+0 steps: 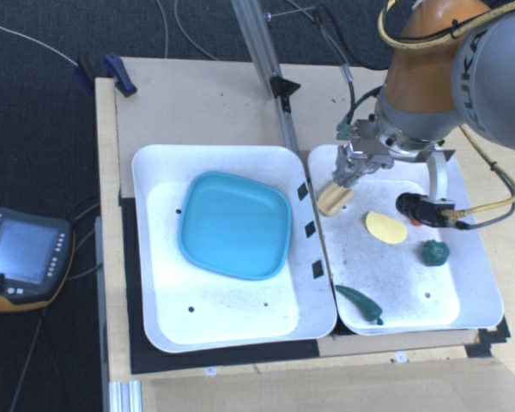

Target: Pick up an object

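The light was even and bright from above; the white bins [154, 230] glared slightly, shadows were soft, focus mild.

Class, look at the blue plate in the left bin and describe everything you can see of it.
The blue plate is a light turquoise, squarish dish with rounded corners and a raised rim around a shallow flat centre. It looks like smooth plastic, unmarked and with nothing on it. It lies flat and right side up, turned slightly askew, on the floor of the left bin, toward that bin's upper middle. Nothing else touches it; the pincer is over the right bin.
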